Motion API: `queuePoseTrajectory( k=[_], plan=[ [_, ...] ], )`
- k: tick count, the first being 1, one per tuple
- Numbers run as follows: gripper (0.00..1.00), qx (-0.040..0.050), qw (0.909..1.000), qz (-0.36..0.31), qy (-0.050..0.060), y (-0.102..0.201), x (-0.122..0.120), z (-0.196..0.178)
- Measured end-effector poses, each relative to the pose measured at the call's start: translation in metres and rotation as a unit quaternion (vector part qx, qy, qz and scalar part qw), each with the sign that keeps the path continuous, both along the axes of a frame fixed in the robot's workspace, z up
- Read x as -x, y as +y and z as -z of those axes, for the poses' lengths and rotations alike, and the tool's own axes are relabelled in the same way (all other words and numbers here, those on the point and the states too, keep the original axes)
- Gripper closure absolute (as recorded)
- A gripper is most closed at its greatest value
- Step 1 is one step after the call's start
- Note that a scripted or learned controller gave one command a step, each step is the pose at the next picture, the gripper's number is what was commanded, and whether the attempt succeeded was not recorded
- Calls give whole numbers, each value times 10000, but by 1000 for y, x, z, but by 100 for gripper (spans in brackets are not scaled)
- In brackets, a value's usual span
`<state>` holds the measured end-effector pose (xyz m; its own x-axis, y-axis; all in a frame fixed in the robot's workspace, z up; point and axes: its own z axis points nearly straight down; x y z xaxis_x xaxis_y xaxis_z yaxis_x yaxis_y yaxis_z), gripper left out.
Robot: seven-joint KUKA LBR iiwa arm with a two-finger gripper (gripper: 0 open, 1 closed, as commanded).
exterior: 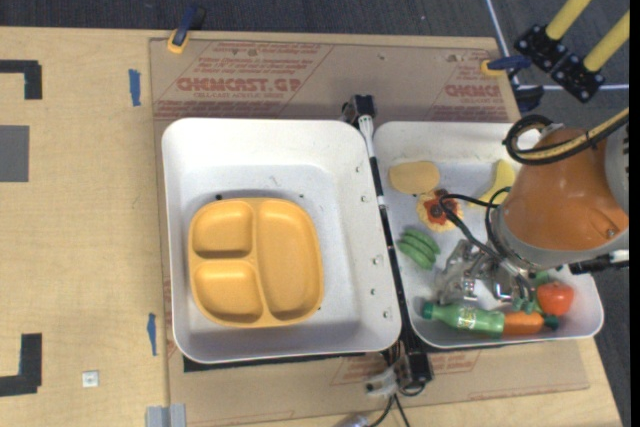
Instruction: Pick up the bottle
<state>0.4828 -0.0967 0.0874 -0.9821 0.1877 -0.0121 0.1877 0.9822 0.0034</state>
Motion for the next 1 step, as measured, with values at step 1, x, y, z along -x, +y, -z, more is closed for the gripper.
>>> queuePoseTrajectory(
  k=[1],
  plan=[
    [100,15,9943,-1063,38,-62,2,-100]
  ],
)
